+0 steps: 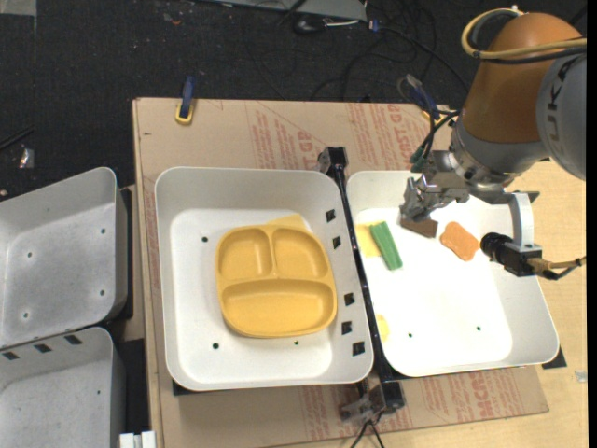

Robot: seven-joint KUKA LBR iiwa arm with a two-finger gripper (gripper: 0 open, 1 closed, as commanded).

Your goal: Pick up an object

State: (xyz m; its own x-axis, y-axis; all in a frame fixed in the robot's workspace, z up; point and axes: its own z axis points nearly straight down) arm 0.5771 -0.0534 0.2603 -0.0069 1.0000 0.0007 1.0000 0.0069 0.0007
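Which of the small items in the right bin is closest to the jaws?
The brown block, right below the gripper near the bin's far edge. The orange piece and green block lie farther off to either side.

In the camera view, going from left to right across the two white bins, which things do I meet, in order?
Yellow plastic divided tray in the left white bin → green flat stick-shaped piece in the right white bin → gripper → orange rounded flat piece.
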